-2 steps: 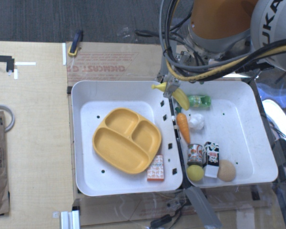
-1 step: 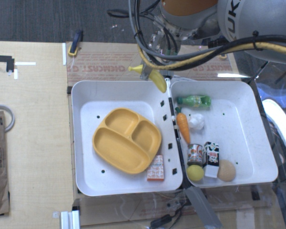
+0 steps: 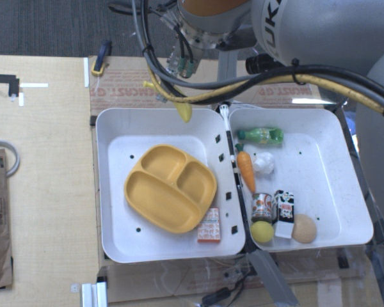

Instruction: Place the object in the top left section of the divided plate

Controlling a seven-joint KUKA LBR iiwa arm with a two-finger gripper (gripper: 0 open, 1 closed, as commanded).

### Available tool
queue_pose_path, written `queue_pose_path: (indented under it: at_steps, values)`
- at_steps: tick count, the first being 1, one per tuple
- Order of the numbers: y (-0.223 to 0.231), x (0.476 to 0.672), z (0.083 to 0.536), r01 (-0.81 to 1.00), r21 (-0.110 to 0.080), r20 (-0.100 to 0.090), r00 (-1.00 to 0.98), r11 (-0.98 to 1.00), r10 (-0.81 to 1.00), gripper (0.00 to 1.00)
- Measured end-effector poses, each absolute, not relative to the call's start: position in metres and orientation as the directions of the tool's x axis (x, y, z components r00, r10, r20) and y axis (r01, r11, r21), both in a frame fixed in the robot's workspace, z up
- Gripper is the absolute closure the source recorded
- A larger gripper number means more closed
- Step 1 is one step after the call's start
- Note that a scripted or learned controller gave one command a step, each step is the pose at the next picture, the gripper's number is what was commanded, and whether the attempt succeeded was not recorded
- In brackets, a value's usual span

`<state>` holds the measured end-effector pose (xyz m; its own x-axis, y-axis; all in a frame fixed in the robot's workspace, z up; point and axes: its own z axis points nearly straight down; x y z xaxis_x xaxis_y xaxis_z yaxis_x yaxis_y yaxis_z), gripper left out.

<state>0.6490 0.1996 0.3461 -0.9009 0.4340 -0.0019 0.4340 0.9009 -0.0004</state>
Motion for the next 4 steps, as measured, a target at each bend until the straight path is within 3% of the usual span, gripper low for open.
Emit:
queue_pose_path:
  at_steps: [1, 2, 3, 4]
  values:
    - [0.228, 0.645, 0.308, 0.537, -0.003, 0.0, -0.844, 0.844, 0.537, 1.0]
    - [0.227, 0.623, 0.257, 0.47, -0.002, -0.001, -0.883, 0.883, 0.47, 1.0]
    - [0.227, 0.632, 0.152, 0.531, -0.002, 0.0, -0.848, 0.848, 0.531, 1.0]
    - [0.232, 0.639, 0.099, 0.252, 0.014, -0.016, -0.968, 0.968, 0.252, 1.0]
